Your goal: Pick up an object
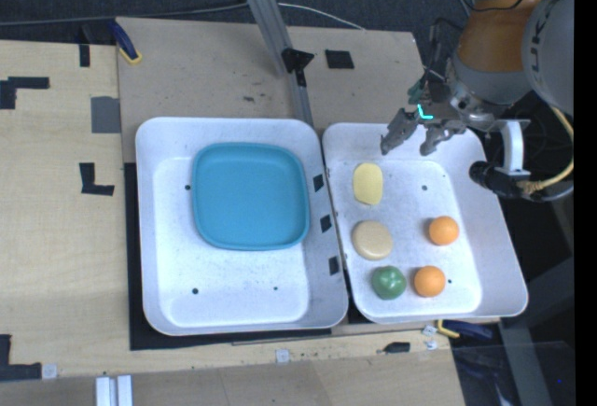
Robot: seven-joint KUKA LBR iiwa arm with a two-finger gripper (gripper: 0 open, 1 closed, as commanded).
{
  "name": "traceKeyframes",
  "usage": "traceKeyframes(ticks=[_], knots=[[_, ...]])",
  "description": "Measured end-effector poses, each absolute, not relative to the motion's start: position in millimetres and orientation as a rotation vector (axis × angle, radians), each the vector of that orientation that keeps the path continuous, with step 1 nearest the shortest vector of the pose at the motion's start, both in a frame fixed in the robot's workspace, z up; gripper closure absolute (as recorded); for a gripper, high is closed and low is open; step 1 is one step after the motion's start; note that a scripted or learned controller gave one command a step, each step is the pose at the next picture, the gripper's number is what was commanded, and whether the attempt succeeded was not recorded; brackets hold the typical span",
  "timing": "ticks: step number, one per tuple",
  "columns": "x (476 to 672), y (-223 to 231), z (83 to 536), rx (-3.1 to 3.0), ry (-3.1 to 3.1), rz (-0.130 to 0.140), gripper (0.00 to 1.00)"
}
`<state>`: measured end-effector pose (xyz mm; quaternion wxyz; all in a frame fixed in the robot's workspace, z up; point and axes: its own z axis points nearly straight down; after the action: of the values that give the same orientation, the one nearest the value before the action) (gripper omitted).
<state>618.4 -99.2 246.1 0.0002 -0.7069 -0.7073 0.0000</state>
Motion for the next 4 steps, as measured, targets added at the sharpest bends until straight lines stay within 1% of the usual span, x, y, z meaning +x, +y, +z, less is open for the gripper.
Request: traceKeyframes(ticks=[1, 2, 3, 4], knots=[[618.4, -99.2, 246.0, -2.220, -2.222, 0.000, 0.00], [621.8, -107.0, 188.4, -2.218, -2.219, 0.006, 0.00], [622.5, -110.3, 144.8, -2.219, -2.219, 0.005, 0.00], [621.0, -109.7, 91.4, -2.218, -2.219, 0.006, 0.00]])
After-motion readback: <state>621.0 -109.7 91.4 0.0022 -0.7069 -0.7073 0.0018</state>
